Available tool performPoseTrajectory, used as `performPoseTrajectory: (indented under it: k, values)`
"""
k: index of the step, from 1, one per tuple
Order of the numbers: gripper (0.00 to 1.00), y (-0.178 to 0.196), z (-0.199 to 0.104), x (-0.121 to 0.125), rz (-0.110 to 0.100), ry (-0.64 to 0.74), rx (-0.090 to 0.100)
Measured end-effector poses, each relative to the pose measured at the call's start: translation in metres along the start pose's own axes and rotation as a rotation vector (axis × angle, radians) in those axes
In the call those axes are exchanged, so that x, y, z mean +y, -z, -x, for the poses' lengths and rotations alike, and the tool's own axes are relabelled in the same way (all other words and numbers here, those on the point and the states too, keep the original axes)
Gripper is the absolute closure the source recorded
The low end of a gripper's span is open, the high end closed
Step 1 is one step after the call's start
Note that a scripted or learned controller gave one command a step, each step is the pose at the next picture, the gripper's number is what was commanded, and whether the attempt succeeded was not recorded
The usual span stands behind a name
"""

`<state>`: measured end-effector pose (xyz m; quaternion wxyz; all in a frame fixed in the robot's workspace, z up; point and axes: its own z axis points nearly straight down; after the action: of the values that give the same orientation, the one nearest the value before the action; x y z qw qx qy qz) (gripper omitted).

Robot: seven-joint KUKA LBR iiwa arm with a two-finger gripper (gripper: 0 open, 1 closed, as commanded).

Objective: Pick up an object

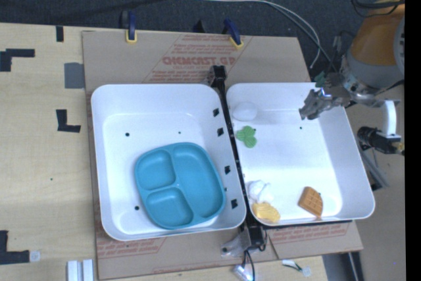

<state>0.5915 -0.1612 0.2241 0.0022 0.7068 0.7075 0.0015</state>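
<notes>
The right bin (329,141) holds a few small objects: a green piece (247,136) near its left wall, a pale white object (245,112) above it, a white lump (258,190), a yellow piece (266,212) and a brown waffle-like piece (311,201) at the front. My gripper (314,103) hangs over the right bin's upper right corner, apart from all of these. Nothing shows between its fingers.
The left bin (118,115) contains a blue divided plate (179,185). Black clips run along the wall between the bins (227,141). Cardboard (191,56) lies under both bins, with cables across the dark floor behind.
</notes>
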Motion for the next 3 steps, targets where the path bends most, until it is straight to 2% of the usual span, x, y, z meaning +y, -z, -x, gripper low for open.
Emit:
performPoseTrajectory:
  k: [1,2,3]
  values:
    - [1.00,0.037,0.000,0.001,-0.002,0.000,0.000]
    - [1.00,0.026,-0.050,-0.005,-0.006,0.003,0.002]
    - [1.00,0.011,-0.106,-0.001,-0.007,0.004,0.002]
